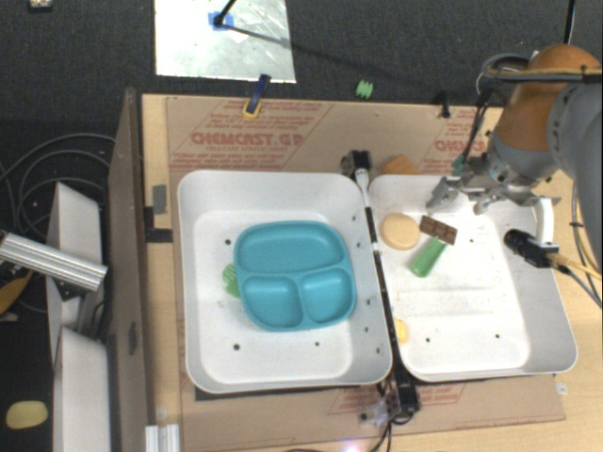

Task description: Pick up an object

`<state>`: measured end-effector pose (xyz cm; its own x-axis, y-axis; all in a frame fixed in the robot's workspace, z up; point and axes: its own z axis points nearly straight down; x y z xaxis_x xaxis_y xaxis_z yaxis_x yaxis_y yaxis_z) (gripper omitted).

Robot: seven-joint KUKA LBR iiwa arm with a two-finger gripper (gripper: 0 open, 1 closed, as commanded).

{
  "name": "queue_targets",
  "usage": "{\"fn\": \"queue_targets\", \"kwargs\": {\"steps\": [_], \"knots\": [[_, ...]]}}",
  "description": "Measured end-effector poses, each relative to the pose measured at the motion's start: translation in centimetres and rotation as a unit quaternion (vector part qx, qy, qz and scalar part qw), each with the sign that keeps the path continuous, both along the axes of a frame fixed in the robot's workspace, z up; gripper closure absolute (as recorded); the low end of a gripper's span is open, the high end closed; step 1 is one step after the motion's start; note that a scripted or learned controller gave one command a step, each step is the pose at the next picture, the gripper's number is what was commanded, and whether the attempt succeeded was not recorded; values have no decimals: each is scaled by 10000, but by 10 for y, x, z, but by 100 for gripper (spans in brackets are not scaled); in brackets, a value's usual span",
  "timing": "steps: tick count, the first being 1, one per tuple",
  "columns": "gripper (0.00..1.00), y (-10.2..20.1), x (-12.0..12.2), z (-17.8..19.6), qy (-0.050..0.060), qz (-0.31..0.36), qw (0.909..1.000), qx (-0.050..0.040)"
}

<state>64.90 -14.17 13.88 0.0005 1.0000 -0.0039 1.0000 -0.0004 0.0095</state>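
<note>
My gripper [462,199] hangs over the back of the right bin [490,347], reaching in from the upper right. Its two fingers stand apart, so it is open with nothing between them. Just below and left of it lies a small brown block [438,229]. A round tan piece [399,231] sits to the block's left, near the bin's left wall. Below the block, a green cylinder [426,256] lies at a slant. A small yellow item [402,330] rests low against the left wall.
The left bin [207,347] holds a blue divided plate [294,273] with a green scrap [229,276] at its left edge. An orange object [399,165] lies behind the right bin. A black and white fitting [537,238] sticks out by the right bin's far right side.
</note>
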Motion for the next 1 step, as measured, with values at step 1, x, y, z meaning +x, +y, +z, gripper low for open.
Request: {"fn": "queue_targets", "kwargs": {"steps": [1], "knots": [[0, 35, -34, -51, -19, 13, 10000, 8]]}}
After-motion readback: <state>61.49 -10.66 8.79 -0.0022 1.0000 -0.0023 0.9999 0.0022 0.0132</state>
